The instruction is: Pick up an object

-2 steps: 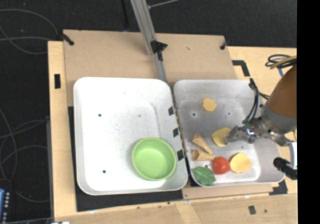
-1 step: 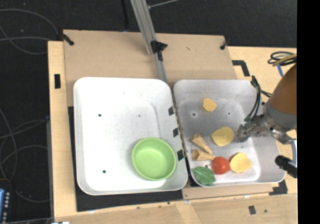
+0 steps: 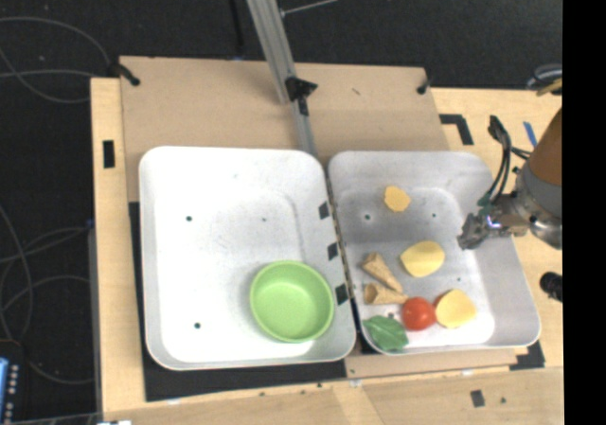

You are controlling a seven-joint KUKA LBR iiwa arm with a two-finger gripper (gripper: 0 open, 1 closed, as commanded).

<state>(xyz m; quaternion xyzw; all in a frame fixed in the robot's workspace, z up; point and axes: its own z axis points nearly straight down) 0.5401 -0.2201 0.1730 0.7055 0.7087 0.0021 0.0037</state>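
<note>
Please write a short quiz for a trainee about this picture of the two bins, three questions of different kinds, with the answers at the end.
1. True or false: the green bowl lies in the left bin.
2. Which item lies closest to the gripper? A) the tomato B) the middle yellow piece C) the leaf
3. Fill in: the right bin holds ___ yellow pieces.

Key:
1. True.
2. B; the gripper sits at the bin's right side, just right of that piece.
3. Three: one at the top, the middle one, and one at the bottom right.
</note>
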